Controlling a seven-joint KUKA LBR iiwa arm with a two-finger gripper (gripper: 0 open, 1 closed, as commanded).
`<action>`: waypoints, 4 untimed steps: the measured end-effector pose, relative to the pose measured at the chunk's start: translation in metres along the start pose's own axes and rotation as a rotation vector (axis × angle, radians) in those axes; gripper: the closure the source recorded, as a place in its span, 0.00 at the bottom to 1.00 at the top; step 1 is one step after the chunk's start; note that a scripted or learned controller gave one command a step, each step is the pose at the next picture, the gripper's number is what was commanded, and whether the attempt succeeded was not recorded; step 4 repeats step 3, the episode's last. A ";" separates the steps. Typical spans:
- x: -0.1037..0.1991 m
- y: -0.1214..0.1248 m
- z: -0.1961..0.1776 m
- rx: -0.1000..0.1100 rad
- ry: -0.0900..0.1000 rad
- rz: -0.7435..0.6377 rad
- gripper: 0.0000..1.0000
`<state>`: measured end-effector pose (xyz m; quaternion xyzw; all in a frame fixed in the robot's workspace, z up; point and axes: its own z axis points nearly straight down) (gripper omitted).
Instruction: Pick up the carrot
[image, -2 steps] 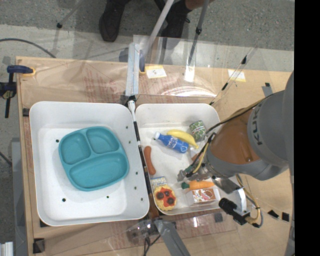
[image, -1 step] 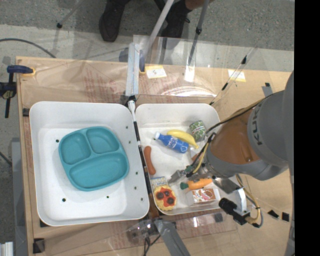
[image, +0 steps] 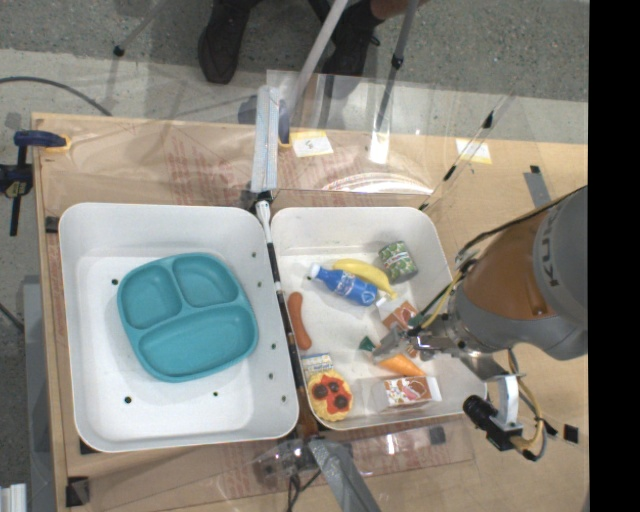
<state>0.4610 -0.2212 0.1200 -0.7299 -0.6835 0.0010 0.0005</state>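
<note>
Right bin (image: 283, 240): toy food scattered, carrot (image: 403, 366) near right wall, toward front edge, just behind small box (image: 406, 391); gripper (image: 392, 345) low over carrot's rear end, fingertips apparently touching, so likely closing for pick; whether fingers spread or clamped, cannot tell; sausage (image: 299, 320) along left wall, bottle (image: 344, 284) and banana (image: 362, 273) mid-bin, clear of approach; left bin (image: 75, 300) carries teal plate (image: 187, 314)

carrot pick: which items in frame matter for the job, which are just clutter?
Job:
carrot, right bin
gripper, right at the carrot

Clutter:
blue bottle
banana
green packet
sausage
pizza slice
small box
teal divided plate, left bin
</note>
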 end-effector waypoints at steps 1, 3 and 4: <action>0.008 0.012 0.034 0.001 0.001 -0.034 0.00; 0.075 0.082 -0.065 -0.001 0.001 -0.143 1.00; 0.075 0.082 -0.065 -0.001 0.001 -0.143 1.00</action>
